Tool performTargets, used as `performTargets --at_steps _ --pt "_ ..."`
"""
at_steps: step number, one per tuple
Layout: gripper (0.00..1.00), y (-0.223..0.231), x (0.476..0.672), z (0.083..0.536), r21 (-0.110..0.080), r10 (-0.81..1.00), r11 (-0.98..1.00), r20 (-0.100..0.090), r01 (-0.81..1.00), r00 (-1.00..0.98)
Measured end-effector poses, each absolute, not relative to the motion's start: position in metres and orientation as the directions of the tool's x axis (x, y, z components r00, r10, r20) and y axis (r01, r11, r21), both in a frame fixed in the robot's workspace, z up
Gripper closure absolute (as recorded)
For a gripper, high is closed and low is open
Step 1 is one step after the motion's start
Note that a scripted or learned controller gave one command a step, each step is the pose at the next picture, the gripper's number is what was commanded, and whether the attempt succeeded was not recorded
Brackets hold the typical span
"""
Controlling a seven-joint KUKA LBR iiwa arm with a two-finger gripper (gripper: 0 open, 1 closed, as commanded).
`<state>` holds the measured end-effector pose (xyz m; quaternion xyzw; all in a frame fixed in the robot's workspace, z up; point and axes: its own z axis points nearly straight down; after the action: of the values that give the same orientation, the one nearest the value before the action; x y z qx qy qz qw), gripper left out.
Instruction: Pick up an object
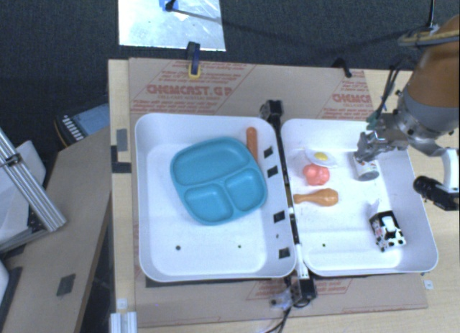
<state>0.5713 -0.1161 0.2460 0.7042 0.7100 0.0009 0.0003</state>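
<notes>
On the worktop [118, 202]: two shallow white bins side by side, sitting on a brown sheet with red lettering.
Left bin [154, 252]: holds a blue divided plate [218, 179] with three compartments, lying near the middle and turned at a slant.
Sausage [251, 142]: a thin orange-brown stick, lying just beside the plate's far right edge, close to the wall between the bins.
Right bin [417, 249]: holds the small things for picking.
Fried egg toy [320, 157]: white with a yellow centre, in the far left part of the right bin.
Pink ball-like toy [315, 174]: just in front of the egg, about touching it.
Drumstick toy [317, 197]: tan, lying on its side in front of the pink toy, thin end pointing to the divider.
Black-and-white block [387, 230]: patterned like a cow, near the front right of the right bin, well apart from the others.
Arm [431, 87]: reaches in from the right, orange band above the wrist.
End effector [366, 157]: over the far right part of the right bin, its tip at a small grey-white cylinder [366, 170].
End effector state: I cannot tell how it stands, nor whether the cylinder is held.
</notes>
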Motion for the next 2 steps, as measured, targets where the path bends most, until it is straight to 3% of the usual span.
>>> performTargets --at_steps 2 --pt "1.0 -0.014 0.544 0.241 0.001 1.0 0.01 0.002 1.0 -0.01"
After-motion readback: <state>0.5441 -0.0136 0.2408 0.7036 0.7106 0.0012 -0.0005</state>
